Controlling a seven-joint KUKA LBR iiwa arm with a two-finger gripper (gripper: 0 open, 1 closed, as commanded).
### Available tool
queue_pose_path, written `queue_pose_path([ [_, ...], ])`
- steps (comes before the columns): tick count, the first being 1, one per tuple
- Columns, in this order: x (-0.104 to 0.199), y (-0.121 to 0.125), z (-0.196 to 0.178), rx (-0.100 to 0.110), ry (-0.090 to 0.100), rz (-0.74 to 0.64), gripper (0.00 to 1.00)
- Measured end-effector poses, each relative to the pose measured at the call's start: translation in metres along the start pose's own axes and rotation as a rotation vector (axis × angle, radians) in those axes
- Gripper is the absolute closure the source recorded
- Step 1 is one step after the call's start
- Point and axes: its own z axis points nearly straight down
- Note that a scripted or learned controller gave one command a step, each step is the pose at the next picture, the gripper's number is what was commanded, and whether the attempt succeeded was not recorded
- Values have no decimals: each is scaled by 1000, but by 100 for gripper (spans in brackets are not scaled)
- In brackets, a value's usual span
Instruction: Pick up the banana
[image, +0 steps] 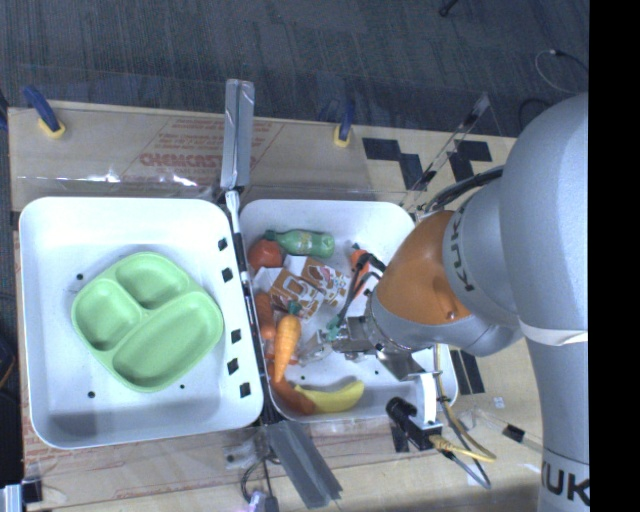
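Currently parked over the right bin (300, 212): grey arm (540, 230) reaching in from the right, orange band (425, 285) just above the wrist. Jaws (335, 340) low among the clutter near the bin's middle; apart or together, cannot tell, since wrist hardware and clutter crowd the tips. Nothing visibly clamped.

Banana (335, 397) flat on the bin floor at the near edge, just short of the near wall, well below the jaws and apart from them. Not yet lifted. Smooth, yellow, curved, with its ends turned up away from the near wall; likely slippery plastic, and likely best pinched across its narrow width at mid-length. Left end close against a reddish-brown item (285, 395), so little room on that side.

Carrot (285, 345) upright in the view, orange, tapered, matte, just left of the jaws and above the banana. Green bottle (305, 242) lying on its side along the far wall, glossy. Printed packet (305, 288) in the middle, crinkled, patterned in red and white. Tomato-like red round (265, 253) beside the bottle.

Left bin (40, 300) carrying a green divided plate (147, 320), three compartments, rounded, smooth matte plastic; probably the drop-off side. Both bins shallow, white, rounded corners, side by side on the bench (120, 135).
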Motion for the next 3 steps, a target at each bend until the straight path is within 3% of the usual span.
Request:
queue_pose_path([
  [1, -76, 1, -1, -2, 0, -240, 0],
  [2, -37, 0, 1, 1, 3, -509, 0],
  [3, -37, 1, -6, 5, 5, -512, 100],
])
